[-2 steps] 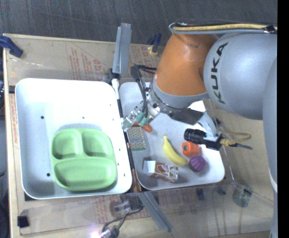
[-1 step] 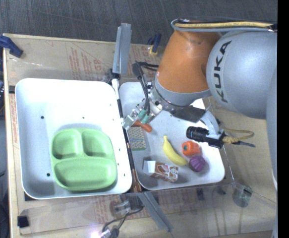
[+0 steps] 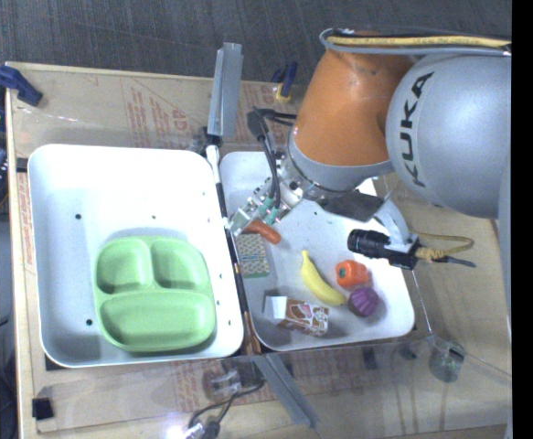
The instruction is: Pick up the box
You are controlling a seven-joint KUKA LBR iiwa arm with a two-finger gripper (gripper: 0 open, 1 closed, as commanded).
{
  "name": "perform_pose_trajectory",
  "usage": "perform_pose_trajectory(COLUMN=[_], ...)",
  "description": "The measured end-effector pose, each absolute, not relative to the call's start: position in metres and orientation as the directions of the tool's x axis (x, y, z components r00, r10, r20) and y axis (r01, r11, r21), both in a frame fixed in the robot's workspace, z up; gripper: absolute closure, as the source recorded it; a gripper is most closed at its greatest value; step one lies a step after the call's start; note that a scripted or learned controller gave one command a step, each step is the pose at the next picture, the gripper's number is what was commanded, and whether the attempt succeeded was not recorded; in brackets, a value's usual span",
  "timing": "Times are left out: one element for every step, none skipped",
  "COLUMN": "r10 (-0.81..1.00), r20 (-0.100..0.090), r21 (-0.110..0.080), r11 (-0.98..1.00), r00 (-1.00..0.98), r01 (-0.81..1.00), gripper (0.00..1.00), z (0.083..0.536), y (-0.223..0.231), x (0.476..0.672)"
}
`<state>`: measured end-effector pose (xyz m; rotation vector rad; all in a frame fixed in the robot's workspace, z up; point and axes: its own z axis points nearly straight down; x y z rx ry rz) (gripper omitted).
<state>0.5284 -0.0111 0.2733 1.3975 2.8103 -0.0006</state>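
Note:
A small brown and white box [image 3: 303,315] lies on its side near the front edge of the right bin [image 3: 389,323]. A flat box with a green pattern [image 3: 253,257] rests against that bin's left wall. My gripper [image 3: 258,214] hangs over the bin's back left part, above and behind the patterned box and just over a red-orange sausage-shaped toy [image 3: 262,231]. Its fingers stand open with nothing between them. The arm's big grey and orange body hides the back of the bin.
A yellow banana [image 3: 320,280], an orange-red tomato [image 3: 351,273] and a purple fruit [image 3: 364,302] lie in the right bin beside the boxes. A black cylinder [image 3: 376,244] juts out from the arm above them. The left bin [image 3: 56,181] holds a green divided tray [image 3: 154,294].

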Motion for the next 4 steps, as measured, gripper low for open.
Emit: perform_pose_trajectory(r10=[0.797,0.996,0.997,0.997], r20=[-0.002,0.001,0.001,0.001], r21=[0.002,-0.007,-0.006,-0.005], r11=[0.604,-0.091,0.08,0.08], r00=[-0.604,0.091,-0.08,-0.08], r01=[0.797,0.996,0.997,0.997], gripper=[1.0,1.0,1.0,0.0], z=[0.283,0.241,0.19,0.19], y=[-0.011,-0.01,-0.083,-0.082], x=[0.529,0.531,0.535,0.535])
